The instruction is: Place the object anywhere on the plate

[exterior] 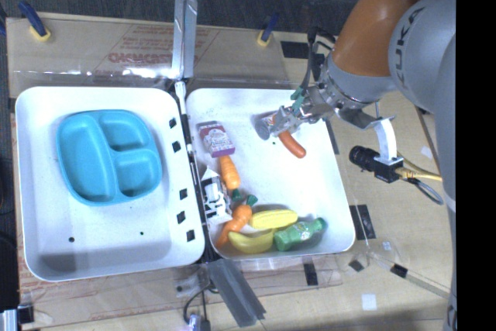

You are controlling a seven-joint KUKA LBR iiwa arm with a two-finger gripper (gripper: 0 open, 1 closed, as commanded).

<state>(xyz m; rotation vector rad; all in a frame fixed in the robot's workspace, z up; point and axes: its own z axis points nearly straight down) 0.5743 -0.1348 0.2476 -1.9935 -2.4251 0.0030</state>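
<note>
The tool [273,125] is hovering over the right bin [325,190], the sausage [292,143] sitting just beside it; its grip I cannot tell.

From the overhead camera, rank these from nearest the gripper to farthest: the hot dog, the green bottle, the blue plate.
1. Hot dog: right bin, just below the gripper.
2. Green bottle: right bin's near corner, well below.
3. Blue plate: left bin, across the divider.
</note>
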